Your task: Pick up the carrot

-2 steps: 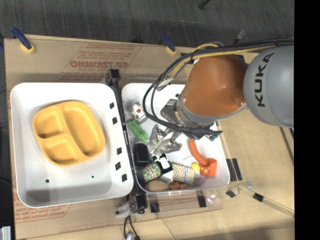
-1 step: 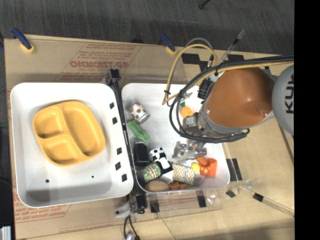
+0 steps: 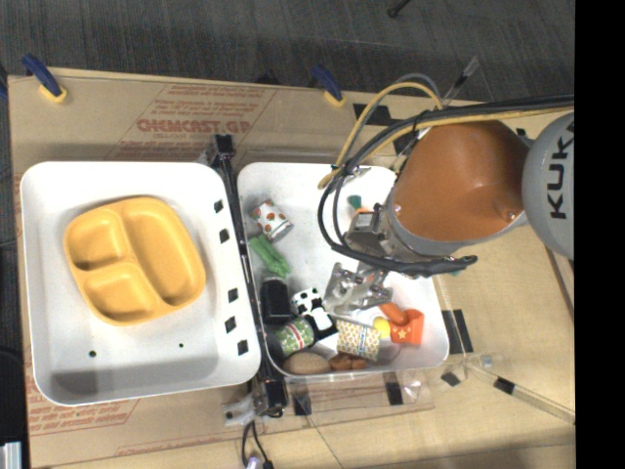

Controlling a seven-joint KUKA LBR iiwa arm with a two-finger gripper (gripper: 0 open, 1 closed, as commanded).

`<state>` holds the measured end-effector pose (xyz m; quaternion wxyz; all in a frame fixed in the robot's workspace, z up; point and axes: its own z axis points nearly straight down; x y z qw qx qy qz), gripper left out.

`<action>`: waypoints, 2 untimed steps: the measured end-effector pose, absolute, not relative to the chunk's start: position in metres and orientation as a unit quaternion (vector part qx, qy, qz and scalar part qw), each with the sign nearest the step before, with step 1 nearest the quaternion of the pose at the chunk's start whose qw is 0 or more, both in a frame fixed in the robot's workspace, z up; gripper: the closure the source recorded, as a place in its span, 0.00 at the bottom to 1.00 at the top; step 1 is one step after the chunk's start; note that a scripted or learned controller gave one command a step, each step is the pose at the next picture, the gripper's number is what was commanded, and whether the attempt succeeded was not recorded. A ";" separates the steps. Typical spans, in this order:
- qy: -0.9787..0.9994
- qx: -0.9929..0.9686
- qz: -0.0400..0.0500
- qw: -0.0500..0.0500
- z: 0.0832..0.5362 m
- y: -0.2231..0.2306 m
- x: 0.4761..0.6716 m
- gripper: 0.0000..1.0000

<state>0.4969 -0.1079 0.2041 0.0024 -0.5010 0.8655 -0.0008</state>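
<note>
Cardboard-brown is the table [image 3: 146, 125], and it carries two white bins: the left bin [image 3: 39, 262] holds a yellow divided plate [image 3: 134, 258], and the right bin [image 3: 293, 179] holds a heap of small things. Over the right bin hangs the grey arm with its big orange band [image 3: 457, 184], and below it the metal gripper [image 3: 354, 289] reaches down toward the near part of the bin. Whether the jaws are spread or pressed together, I cannot tell, because they look only as a shiny blur. Nothing shows between them. Along the left wall of this bin lie a small can [image 3: 271, 220], a green piece [image 3: 268, 257] and a black object [image 3: 274, 301]. The carrot [image 3: 405, 324] I take to be the orange piece in the near right corner, just beside a yellow patterned box [image 3: 357, 339] and near the gripper. It is partly covered by its neighbours, so its long axis is not sure; it seems to run from upper left to lower right, and I cannot make out which end is thin. The step in hand looks like the approach, with the grasp not yet made. The next move calls for shifting a little toward the right corner, turning the jaws across the carrot, and going down without catching the box.
</note>
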 end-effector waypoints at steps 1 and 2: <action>0.773 -0.635 -0.001 0.001 0.216 -0.173 0.497 1.00; 0.688 -0.726 0.003 0.000 0.173 -0.175 0.514 1.00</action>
